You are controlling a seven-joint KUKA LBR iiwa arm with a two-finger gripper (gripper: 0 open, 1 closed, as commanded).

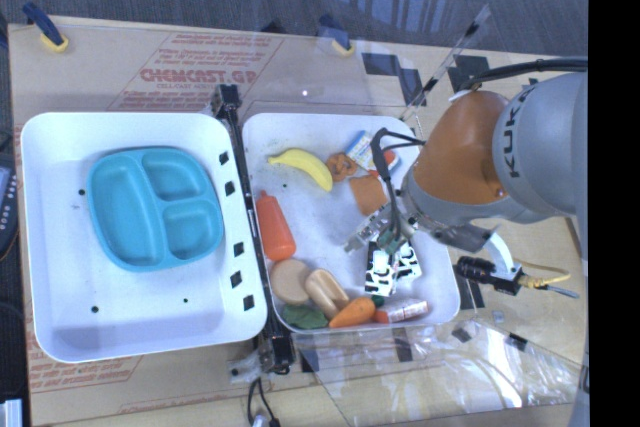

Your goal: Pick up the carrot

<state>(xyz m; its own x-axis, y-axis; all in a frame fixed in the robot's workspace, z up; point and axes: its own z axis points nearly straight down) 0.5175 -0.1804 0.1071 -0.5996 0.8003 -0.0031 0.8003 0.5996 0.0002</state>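
Note:
The carrot (352,313), short, orange and tapered, lies at the near edge of the right bin (300,127), with a green leafy piece (304,317) to its left. My gripper (390,271) hangs just above and to the right of it, pointing down into the bin. Its black-and-white fingers (377,273) stand slightly apart with nothing between them, so it is open. It hovers close to the carrot but does not touch it.
The right bin also holds a banana (302,165), a long orange-red piece (275,227) along the left wall, tan bread-like pieces (291,280), a brown block (367,193) and a small tube (406,312). A blue divided plate (155,205) sits in the left bin (50,315).

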